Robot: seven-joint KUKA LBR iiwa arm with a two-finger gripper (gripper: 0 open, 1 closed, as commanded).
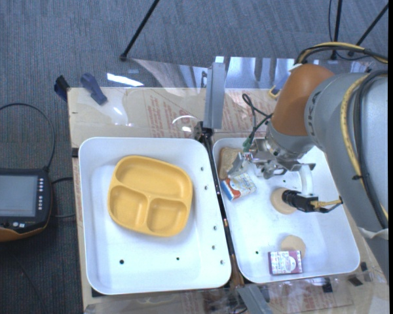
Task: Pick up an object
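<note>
Camera view looks down on the desk with two white bins: the left bin carries a yellow divided tray, the right bin the likely targets. The tool hangs low at the right bin's upper left, over a small white carton with red and blue print; whether it is open or closed on anything I cannot tell. The carton looks light, thin-walled and easily crushed, best pinched across its narrow sides. Nearby lie two flat tan discs and a small dark red packet, all low-lying and harder to grip.
</note>
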